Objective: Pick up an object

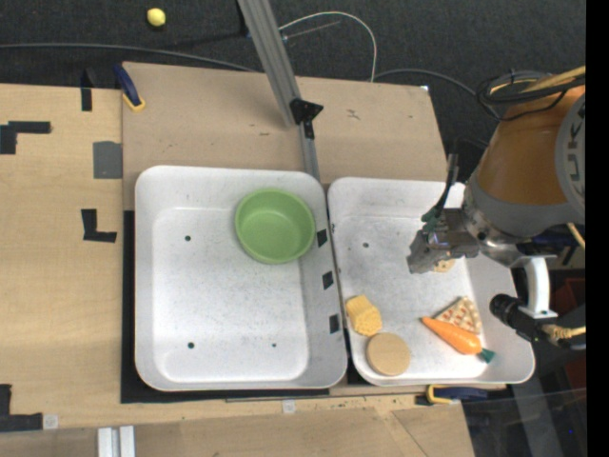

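Objects lay in right bin (381, 198): cracker (363, 314), round biscuit (388, 354), carrot (455, 334), pizza slice (461, 312) near front rim | my claw (430, 252) hovered mid-bin by a pale item, grip state unreadable | left bin (162, 284): green bowl (275, 225) at back edge, floor open.

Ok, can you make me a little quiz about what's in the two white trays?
1. True or false: the green bowl sits in the left bin.
2. Which lies nearest the carrot? A) the pizza slice B) the green bowl C) the yellow ball
3. Fill in: the end effector hovers over the ___ bin.

Key: 1 true; 2 A; 3 right.
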Robot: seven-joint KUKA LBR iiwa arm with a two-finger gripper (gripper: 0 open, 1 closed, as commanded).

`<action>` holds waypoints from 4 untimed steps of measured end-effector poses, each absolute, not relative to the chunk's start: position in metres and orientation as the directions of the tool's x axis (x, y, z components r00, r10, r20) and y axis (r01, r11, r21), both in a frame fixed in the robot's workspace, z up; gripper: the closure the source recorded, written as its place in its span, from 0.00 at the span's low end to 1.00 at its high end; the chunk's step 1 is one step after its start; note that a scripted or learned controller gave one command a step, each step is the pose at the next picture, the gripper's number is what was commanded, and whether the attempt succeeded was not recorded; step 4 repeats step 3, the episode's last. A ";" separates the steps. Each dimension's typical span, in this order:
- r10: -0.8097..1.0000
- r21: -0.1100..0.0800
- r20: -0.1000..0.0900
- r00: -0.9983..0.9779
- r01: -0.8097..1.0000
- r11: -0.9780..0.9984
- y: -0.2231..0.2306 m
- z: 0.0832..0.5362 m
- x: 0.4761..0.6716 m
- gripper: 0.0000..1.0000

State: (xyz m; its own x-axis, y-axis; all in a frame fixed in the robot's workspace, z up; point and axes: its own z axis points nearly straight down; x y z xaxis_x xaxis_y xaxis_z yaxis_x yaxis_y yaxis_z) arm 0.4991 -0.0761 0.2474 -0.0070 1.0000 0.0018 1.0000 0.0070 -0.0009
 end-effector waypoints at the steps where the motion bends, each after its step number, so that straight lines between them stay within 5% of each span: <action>1: 1.000 -0.004 0.001 -0.006 1.000 0.006 -0.028 0.233 0.511 1.00; 3: 1.000 -0.001 0.001 -0.007 1.000 0.007 0.073 0.244 0.545 1.00; 4: 1.000 -0.001 0.001 -0.007 1.000 0.007 0.073 0.244 0.545 1.00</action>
